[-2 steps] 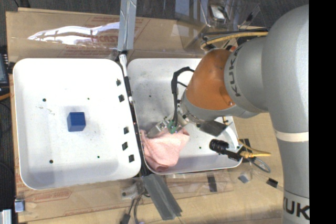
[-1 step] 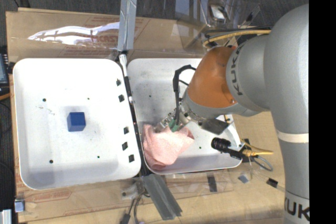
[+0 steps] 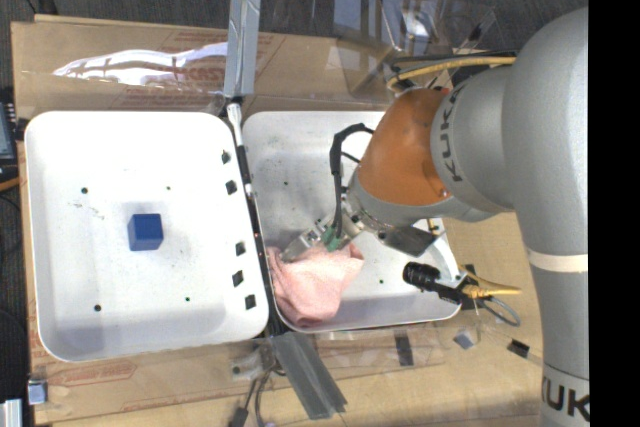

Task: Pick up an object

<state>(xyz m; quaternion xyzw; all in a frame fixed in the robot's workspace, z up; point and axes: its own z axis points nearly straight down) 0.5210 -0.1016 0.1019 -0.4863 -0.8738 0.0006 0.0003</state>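
Gripper: gripper (image 3: 322, 239) sits low in the right bin (image 3: 290, 140), at about 7 o'clock from the orange wrist band (image 3: 400, 155); from this slant I cannot tell how it is set, nor whether anything is caught in it.
Nearest object: pink cloth (image 3: 312, 282), crumpled against the right bin's near wall at 6 o'clock, its upper edge touching or just under the gripper tip.
Other object: blue cube (image 3: 146, 231), alone on the floor of the left bin (image 3: 60, 145), well apart from the arm at 9 o'clock.
Likely step: a grasp attempt on the cloth, judging by where the tip is.
Risk, thin bite: the tip meets only the cloth's top edge, so a pinch may take a single fold that slips out on lifting.
Risk, drag: soft fabric bunched in the corner may snag on the bin wall or the divider (image 3: 245, 205) between the bins and pull free.
Risk, pressing down: cloth gives way, so the tip could reach the bin floor before anything is secured.
Risk, cabling: black cable (image 3: 340, 150) loops near the wrist and could catch during a rise.
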